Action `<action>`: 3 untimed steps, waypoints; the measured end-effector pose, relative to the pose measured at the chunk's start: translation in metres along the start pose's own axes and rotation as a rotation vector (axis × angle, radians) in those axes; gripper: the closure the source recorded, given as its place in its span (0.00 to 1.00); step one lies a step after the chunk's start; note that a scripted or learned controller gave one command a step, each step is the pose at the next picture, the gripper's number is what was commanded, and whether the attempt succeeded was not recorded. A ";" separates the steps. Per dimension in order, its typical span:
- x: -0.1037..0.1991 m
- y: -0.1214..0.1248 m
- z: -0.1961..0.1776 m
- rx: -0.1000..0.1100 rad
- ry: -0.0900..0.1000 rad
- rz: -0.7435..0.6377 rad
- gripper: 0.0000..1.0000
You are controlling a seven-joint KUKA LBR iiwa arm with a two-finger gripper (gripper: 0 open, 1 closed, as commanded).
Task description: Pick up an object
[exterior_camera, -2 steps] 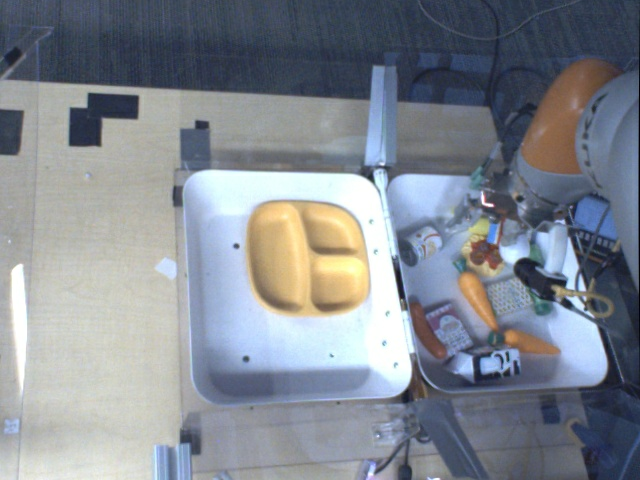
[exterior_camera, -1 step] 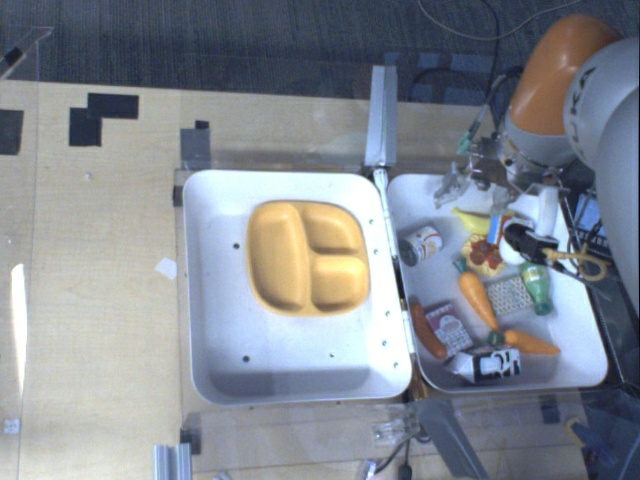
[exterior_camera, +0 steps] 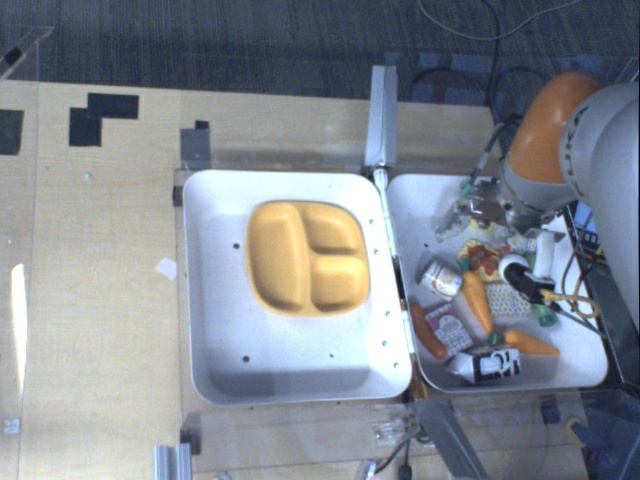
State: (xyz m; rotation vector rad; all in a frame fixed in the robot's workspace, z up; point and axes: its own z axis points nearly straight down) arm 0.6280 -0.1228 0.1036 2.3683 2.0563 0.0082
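Worktop (exterior_camera: 110, 298) carries two white bins side by side. Left bin (exterior_camera: 215, 348) holds a yellow divided tray (exterior_camera: 305, 256) near its centre. Right bin (exterior_camera: 590, 363) holds the clutter: a silver can (exterior_camera: 440, 277) at about 9 o'clock, an upright carrot (exterior_camera: 476, 303) just beside it, a second carrot (exterior_camera: 530, 344) toward 4 o'clock, a dark red packet (exterior_camera: 447, 328) and a black-and-white item (exterior_camera: 495, 364) near 6 o'clock. Arm enters from 3 o'clock; gripper (exterior_camera: 487, 208) sits low over the bin's 12 o'clock area, near a small multicoloured piece (exterior_camera: 480, 258). Jaws: cannot tell whether spread or pressed together, wrist hardware hides them. Nothing visibly gripped. Judgement: pick not yet secured. To do it well, choose an isolated target with free flanks; the upright carrot looks workable, though the can touches or nearly touches it. Align across its narrow width, descend straight, close fully before lifting. Risk: nudging neighbours, or pinching two items.
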 end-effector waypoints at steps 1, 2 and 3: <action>-0.013 -0.064 0.011 -0.011 -0.001 -0.022 0.00; -0.013 -0.062 -0.002 -0.019 -0.002 -0.024 1.00; 0.067 -0.049 -0.100 0.001 0.001 -0.136 1.00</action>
